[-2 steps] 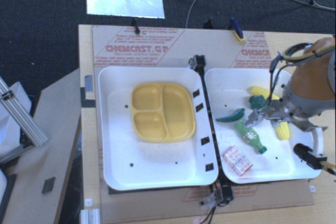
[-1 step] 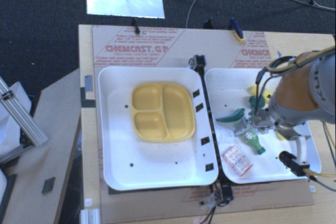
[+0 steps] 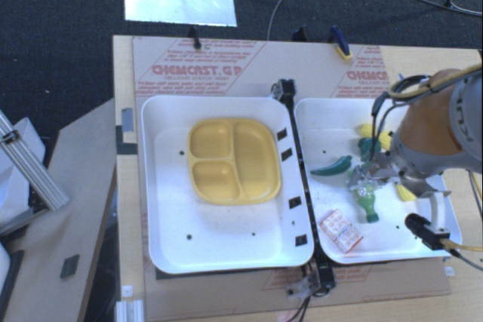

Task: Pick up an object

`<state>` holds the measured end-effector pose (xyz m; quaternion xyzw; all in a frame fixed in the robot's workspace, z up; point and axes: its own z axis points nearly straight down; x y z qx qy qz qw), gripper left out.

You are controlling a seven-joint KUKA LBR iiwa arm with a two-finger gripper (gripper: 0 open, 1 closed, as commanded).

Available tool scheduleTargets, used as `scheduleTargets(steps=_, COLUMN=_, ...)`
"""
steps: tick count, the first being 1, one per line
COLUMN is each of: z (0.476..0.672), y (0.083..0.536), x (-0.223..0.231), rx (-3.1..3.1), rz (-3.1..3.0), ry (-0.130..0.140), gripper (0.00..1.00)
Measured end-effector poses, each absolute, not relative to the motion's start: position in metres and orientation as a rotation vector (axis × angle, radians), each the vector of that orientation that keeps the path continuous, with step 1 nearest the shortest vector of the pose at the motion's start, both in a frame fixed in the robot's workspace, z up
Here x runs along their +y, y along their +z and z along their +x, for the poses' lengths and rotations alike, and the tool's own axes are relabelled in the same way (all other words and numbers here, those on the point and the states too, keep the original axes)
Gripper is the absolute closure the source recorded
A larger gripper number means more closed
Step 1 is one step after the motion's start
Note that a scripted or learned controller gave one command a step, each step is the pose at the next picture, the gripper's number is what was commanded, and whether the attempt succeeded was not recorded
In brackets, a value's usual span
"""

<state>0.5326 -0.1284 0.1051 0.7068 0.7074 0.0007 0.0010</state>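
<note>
We see the pincer (image 3: 364, 179) low in the right bin (image 3: 332, 117), reaching over a green bottle (image 3: 367, 204); can't tell its grip. Next: close, lift.

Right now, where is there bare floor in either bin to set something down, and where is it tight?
Left bin: open strips border the yellow divided plate, widest along the near wall. Right bin: a bare patch at the far corner by the divider. Crowded around the gripper, among the green pepper, green bottle and small packet.

yellow tray (image 3: 234, 161), green bottle (image 3: 367, 203), white bins (image 3: 162, 185)
</note>
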Motion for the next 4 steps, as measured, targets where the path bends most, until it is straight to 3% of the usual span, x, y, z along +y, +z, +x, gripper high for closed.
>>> scheduleTargets(steps=3, z=0.549, y=0.268, x=-0.136, rx=2.222, rz=2.212, ry=0.005, gripper=1.00)
scheduleTargets(steps=4, z=0.570, y=0.260, x=-0.087, rx=2.230, rz=2.209, ry=0.004, gripper=1.00)
